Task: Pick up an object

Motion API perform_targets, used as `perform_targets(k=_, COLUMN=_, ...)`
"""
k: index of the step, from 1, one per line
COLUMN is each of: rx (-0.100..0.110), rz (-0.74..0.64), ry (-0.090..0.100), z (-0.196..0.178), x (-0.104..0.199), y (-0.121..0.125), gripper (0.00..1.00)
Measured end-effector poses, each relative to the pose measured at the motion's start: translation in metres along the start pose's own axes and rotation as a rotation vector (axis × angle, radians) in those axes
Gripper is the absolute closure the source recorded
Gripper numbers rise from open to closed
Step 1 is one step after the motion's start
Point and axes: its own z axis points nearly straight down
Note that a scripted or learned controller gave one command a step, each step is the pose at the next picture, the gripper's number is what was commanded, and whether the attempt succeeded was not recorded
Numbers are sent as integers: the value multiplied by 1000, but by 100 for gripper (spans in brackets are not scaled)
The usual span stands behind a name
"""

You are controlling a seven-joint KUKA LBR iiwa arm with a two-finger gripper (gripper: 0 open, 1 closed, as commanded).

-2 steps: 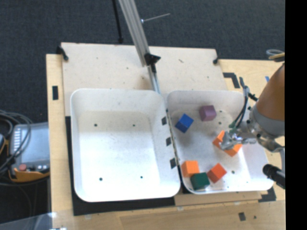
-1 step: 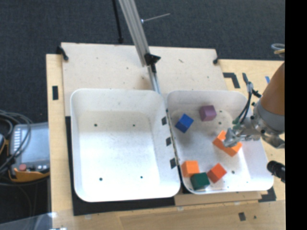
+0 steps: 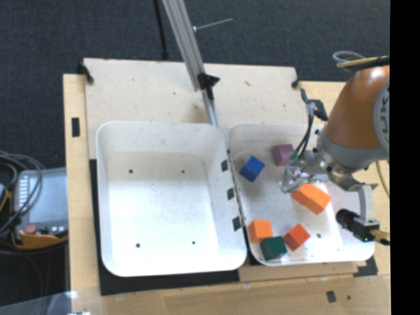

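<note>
With the gripper [image 3: 293,178] low in the right bin [image 3: 244,136], finger state untellable, it should centre on the orange block [image 3: 312,197] just beside before closing.

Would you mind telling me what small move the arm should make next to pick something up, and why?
Probably a short descent with a slight shift toward the large orange block. The gripper sits in the right bin just beside that block's upper-left edge, and no object shows between its fingers, so it seems the nearest target.
</note>
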Motion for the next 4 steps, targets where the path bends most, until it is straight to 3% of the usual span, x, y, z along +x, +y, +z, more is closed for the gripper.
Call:
perform_targets(k=2, rx=1, rz=1, ry=1, z=11, x=88, y=66, gripper=100)
perform_targets(k=4, rx=-1, rz=0, ry=1, z=0, x=186, y=132, gripper=100)
